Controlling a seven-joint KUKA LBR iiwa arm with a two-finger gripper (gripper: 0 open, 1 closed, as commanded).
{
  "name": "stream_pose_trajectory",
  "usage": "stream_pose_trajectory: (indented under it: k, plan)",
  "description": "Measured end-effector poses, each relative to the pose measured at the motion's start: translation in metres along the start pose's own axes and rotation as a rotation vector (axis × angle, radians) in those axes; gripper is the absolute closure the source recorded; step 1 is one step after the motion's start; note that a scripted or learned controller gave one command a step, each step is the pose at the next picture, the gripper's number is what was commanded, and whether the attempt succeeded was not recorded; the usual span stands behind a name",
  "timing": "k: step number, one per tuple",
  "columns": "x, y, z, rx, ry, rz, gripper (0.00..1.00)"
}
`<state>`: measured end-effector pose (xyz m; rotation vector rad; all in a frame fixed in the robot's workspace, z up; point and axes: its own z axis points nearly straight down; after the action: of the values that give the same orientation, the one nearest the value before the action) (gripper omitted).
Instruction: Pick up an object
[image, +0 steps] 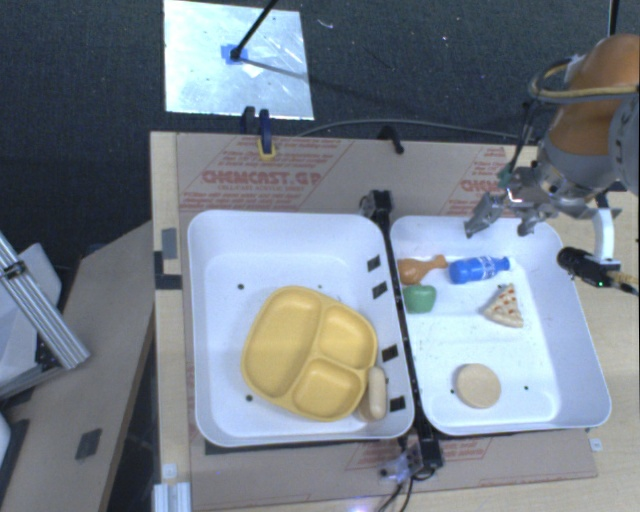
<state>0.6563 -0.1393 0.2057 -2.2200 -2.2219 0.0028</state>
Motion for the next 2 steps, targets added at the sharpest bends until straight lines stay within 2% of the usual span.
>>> stream_pose_trajectory:
  k: [1,2]
  plan:
    - [-0.007,-0.003,0.045,-0.001,0.0,0.0,0.0]
    - [-0.001,-0.003,0.087,-0.001,0.001,-0.004,0.0]
